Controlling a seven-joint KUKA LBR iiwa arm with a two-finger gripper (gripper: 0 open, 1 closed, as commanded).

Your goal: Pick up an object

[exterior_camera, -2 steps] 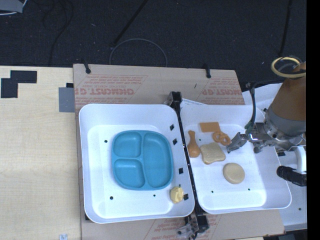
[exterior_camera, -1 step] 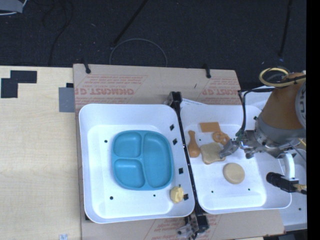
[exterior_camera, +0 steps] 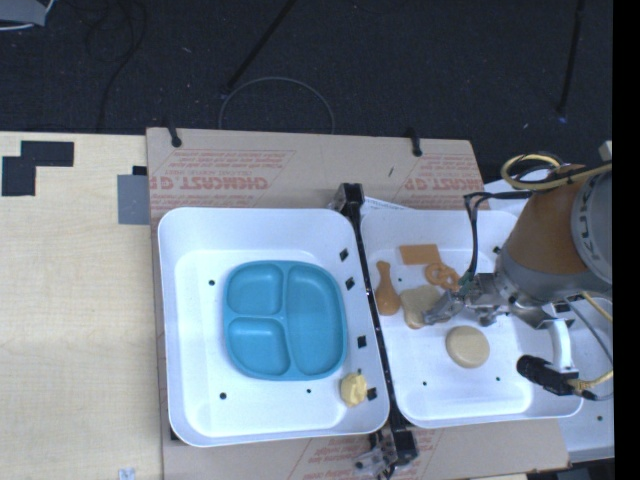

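The gripper is set low among small tan toys in the right bin. Its opening cannot be told. A crowded toy could be bumped away.

1. Bench: pale wood-grain top with black and grey marks near its left rear.
2. Cardboard sheet: brown, printed in red, flat on the bench under both bins.
3. Left bin: shallow, white, on the cardboard.
4. Right bin: shallow, white, touching the left bin's side.
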